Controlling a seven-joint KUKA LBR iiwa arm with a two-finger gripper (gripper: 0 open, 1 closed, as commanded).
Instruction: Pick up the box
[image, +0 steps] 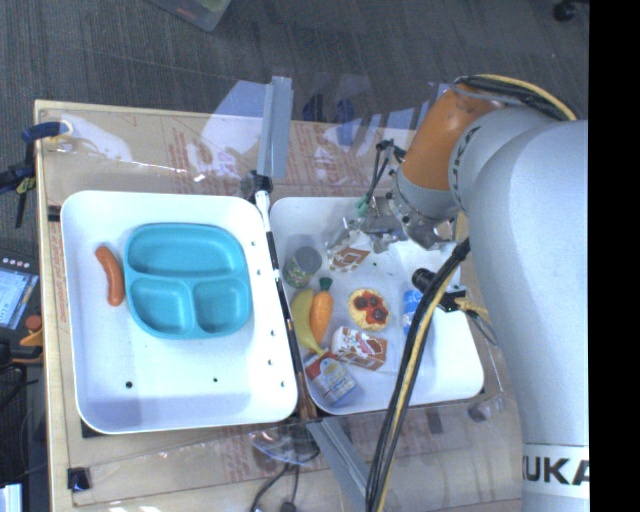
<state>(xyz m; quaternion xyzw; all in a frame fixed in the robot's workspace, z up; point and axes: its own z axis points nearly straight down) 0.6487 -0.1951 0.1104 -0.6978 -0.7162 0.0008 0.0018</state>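
Nearest the camera, at the right bin's (470, 385) front rim, a small carton (333, 380) lies tilted against the low wall, with a red-printed packet (360, 347) just behind it. Next come a banana (303, 320) and carrot (320, 312) along the left wall, a round pastry (369, 308) mid-bin, and a blue item (411, 303) partly behind the arm's cables. Farther back sit a can (301, 265) and the box (349, 257), a small flat printed one, lying just below the end effector (372, 226). Whether the end effector is clenched or released I cannot tell. Bare floor shows to the right of the box and along the far wall. On the desk's (150, 150) left, the other bin (85, 390) holds a blue tray (188, 278) and a sausage (110, 274) near its left wall, with open floor in front.
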